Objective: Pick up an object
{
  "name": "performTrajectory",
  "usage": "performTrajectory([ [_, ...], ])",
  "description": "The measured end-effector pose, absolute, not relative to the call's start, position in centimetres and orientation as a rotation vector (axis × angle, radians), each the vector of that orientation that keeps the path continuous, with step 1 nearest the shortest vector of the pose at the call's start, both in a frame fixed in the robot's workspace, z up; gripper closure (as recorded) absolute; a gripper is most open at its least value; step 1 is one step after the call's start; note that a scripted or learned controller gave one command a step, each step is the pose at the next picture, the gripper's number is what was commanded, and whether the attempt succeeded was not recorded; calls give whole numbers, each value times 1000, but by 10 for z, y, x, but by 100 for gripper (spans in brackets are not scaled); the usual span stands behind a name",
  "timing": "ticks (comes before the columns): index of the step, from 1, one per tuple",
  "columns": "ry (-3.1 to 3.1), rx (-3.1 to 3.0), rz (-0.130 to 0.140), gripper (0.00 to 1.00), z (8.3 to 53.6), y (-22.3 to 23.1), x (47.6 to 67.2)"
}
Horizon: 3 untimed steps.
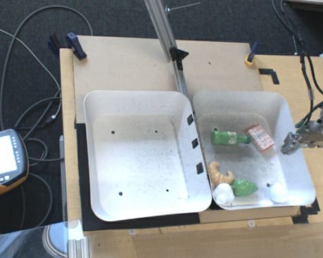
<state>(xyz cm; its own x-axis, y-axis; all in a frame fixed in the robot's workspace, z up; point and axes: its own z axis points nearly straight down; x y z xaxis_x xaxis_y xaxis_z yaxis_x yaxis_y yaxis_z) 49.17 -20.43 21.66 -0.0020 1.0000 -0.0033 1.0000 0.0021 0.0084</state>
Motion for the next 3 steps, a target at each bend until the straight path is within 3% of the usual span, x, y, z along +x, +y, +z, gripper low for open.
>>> performTrajectory([
  [1, 2219, 2214, 5, 100, 263, -205, 493],
  [3, 2228, 2212, 5, 100, 272, -121, 549],
])
